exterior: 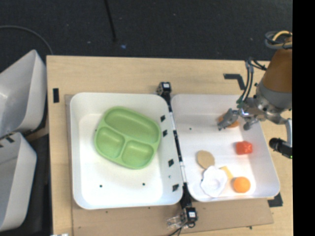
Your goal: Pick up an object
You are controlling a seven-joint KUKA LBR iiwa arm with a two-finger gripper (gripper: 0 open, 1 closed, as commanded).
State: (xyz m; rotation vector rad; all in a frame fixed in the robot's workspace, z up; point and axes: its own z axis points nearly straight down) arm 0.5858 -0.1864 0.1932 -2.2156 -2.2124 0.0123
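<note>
In the right bin (197, 109) lie a red block (244, 148), an orange ball (241, 184), a tan oval piece (205, 159) and a white round lid-like object (213, 182) with a small yellow bit beside it. My gripper (235, 119) hangs over the bin's upper right part, above and left of the red block. Something small and orange-brown shows right at the fingertips, too blurred to tell whether it is held.
The left bin (83, 181) holds a green divided plate (128, 137). A black clamp (164, 88) sits at the top of the seam between the bins. White containers (19, 97) stand off the bench's left side.
</note>
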